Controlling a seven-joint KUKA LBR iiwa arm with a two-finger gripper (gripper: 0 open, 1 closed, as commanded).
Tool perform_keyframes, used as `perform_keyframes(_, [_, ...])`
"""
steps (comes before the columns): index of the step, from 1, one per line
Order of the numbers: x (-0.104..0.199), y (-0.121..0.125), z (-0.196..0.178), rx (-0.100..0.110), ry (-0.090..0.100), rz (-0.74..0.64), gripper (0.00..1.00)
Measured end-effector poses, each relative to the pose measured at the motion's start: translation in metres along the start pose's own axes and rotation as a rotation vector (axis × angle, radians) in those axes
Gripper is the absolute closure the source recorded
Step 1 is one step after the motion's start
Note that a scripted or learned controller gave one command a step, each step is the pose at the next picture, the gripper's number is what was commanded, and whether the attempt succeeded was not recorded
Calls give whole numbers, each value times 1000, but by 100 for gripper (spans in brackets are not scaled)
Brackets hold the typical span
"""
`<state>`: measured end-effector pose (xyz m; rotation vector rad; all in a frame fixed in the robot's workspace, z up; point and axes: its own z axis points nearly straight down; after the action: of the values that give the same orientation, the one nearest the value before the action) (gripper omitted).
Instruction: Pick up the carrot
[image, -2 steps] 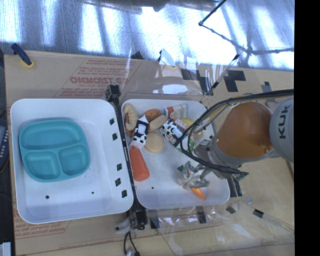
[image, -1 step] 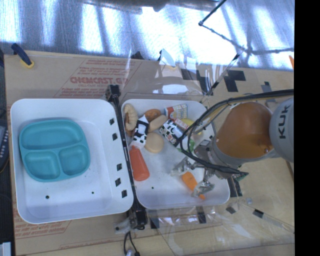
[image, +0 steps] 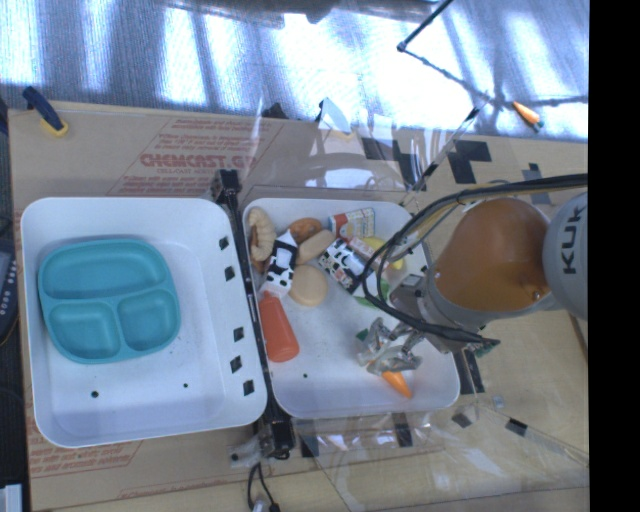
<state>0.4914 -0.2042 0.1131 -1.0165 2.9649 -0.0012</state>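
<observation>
The gripper (image: 388, 352) hung just over the carrot (image: 398, 382) near the right bin's (image: 330, 395) front wall (jaw spacing impossible to tell). The approach seemed in hand; next, it needed to descend and close on the carrot.

Strong light falls from the top, laying blue-white stripes across the floor (image: 300, 60) beyond the desk (image: 150, 150). Glare washes out the clear sheeting (image: 380, 150). The picture is soft and slightly overexposed.

Brown bench (image: 150, 165) bears left white bin (image: 45, 410) and right white bin (image: 330, 400), touching side by side.
</observation>
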Motion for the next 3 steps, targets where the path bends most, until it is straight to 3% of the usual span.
perform_keyframes(1, [0,0,0,-1,0,0,0])
perform_keyframes(2, [-3,0,-10,3,-4,-6,100])
perform_keyframes(3, [-8,-11,1,-3,3,-410,100])
